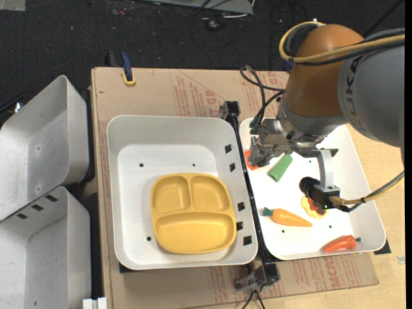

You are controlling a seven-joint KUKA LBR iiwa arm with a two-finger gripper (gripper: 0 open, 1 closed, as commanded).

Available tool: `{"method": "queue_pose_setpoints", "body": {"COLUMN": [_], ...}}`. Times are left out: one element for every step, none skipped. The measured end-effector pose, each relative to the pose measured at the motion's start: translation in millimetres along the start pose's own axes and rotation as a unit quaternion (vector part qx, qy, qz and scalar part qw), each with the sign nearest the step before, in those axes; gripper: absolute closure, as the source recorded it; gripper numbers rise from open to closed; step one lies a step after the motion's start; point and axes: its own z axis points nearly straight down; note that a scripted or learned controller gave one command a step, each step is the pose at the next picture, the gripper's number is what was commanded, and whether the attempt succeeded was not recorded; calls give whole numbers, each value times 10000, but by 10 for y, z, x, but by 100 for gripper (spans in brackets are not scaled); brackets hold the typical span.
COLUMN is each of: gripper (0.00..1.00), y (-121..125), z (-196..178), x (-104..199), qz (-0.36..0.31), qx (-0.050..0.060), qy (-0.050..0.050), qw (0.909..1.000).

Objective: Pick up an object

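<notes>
The arm (347, 76) reaches in from the right, wrist bent down over the right bin (364, 192). Its gripper (267, 150) hangs by the bin's left wall; I cannot tell its state. Beside it lies one green block (280, 168). Further out: one carrot (291, 217), one red pepper (339, 243). The left bin (129, 140) holds one yellow tray (192, 213).

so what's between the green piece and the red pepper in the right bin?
Camera view: the carrot lies between the green piece and red pepper, with a yellow-red toy beside it.
</notes>
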Motion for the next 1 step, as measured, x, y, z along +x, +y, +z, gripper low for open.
{"method": "queue_pose_setpoints", "body": {"gripper": [100], "y": [-256], "z": [176], "x": [510], "qz": [0], "qx": [3], "qy": [2], "qw": [10000]}}
